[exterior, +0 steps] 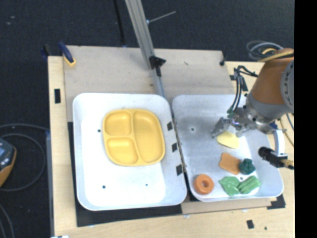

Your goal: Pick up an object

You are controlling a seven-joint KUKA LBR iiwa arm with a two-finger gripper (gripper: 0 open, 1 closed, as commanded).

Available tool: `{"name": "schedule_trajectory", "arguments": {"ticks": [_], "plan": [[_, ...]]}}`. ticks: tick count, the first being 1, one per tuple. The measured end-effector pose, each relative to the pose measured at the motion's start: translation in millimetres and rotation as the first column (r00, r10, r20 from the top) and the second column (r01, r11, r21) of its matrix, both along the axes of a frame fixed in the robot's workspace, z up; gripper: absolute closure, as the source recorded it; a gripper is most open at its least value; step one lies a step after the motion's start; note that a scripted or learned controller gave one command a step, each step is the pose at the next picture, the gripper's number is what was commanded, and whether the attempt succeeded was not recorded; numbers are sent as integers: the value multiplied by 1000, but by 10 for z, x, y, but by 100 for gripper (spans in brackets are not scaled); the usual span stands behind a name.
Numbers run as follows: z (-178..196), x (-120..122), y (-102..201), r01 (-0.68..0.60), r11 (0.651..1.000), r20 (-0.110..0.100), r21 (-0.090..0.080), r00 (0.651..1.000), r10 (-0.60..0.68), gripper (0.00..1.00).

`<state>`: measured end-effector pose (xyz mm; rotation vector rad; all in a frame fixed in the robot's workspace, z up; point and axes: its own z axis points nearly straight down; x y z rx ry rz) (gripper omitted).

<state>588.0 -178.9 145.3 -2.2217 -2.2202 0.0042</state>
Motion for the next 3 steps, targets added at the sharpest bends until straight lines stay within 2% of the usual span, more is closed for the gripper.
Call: {"name": "schedule_trajectory", "arguments": {"ticks": [1, 2, 3], "plan": [[-414, 32, -27, 0, 1000, 13, -6, 1000, 0, 0], [-259, 60, -48, 3, 1000, 25, -10, 1000, -3, 100], [383, 68, -115, 1, 1000, 10, -2, 1000, -1, 100]]}}
